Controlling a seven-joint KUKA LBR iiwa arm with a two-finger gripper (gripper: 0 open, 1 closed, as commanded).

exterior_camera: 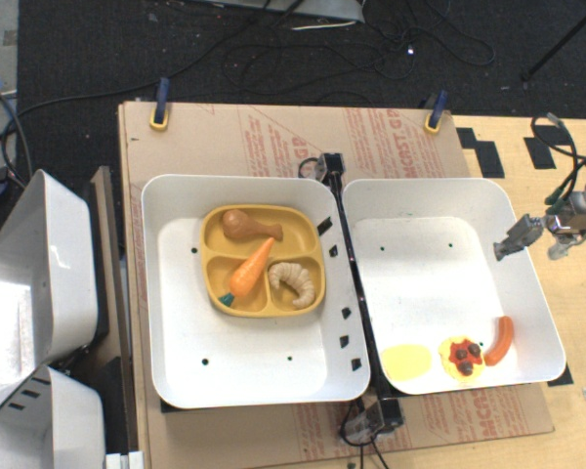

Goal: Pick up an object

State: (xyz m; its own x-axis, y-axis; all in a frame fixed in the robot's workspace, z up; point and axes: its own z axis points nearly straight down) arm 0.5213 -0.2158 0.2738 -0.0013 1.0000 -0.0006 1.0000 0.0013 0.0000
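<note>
Lying in the right bin: sausage (499, 341), orange-red, near the bin's front right corner, touching no other item that can be made out.
Candidate object: the sausage is judged the likeliest pick, being the item nearest the gripper (537, 236); the task names no particular thing.
Long axis: slanted, upper end toward the right wall, lower end toward the small red piece (462, 356) just beside it.
Direction from claw: the sausage lies below the gripper in the view, toward the bench's front edge and slightly left.
Claw state: the two fingers stand apart with a clear gap and nothing between them; one fingertip hangs over the right bin's right rim (532, 262), the other sits outside it.
Coming move, as judged: travel along the right wall toward the front corner, then a descent with the fingers turned across the sausage's slant.
Risk, as judged: the wall and corner crowd the sausage, leaving little room for the outer finger.
Right bin, other contents: yellow flat round (406, 362) at the front, left of the red piece.
Left bin (176, 340): holds a yellow divided plate (211, 262), well apart from the gripper.
Plate contents: drumstick (250, 226) in the upper compartment; carrot (251, 268) in the lower left; pale curled shrimp (293, 281) in the lower right.
Bench: brown board (234, 130) beneath both bins, clamped at the far edge.
</note>
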